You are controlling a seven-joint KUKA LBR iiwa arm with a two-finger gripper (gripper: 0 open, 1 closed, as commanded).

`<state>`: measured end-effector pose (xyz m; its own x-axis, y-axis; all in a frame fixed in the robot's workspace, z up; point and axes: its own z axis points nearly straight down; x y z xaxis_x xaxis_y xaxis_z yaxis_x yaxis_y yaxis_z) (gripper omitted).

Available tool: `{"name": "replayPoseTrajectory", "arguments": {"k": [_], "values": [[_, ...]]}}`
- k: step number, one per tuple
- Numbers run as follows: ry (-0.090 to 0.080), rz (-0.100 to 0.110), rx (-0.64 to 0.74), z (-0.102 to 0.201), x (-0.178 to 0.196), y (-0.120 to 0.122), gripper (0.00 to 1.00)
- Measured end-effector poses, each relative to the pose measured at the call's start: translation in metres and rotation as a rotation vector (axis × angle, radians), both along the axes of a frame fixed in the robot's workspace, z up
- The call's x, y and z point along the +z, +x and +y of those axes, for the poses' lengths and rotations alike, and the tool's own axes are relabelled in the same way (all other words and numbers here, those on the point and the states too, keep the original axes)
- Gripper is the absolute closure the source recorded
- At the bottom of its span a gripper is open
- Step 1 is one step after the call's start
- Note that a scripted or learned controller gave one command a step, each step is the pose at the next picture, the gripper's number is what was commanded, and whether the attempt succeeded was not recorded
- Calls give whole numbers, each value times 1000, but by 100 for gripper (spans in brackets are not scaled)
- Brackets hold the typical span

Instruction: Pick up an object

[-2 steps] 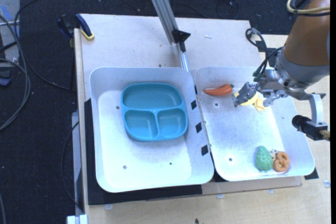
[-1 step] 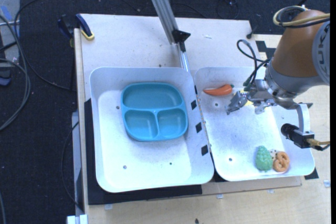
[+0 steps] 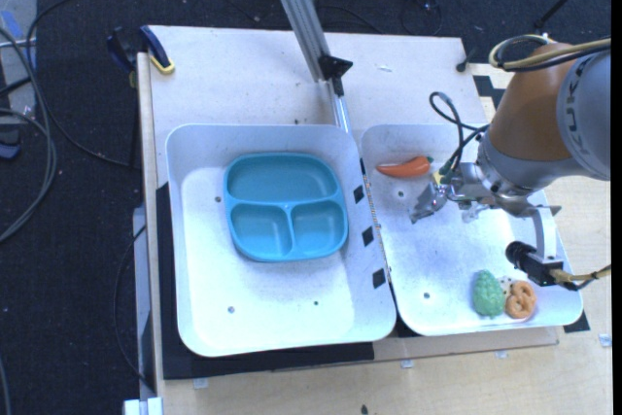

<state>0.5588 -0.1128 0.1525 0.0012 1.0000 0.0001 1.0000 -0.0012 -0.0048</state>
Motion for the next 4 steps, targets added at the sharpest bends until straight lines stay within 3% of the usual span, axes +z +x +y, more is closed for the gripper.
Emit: {"name": "replayPoseTrajectory", "arguments": {"k": [1, 2, 4], "values": [[1, 1, 0, 1, -54, -1, 0], [0, -5, -1, 0, -40, 0, 100], [-1, -12, 4, 8, 63, 5, 100]]}}
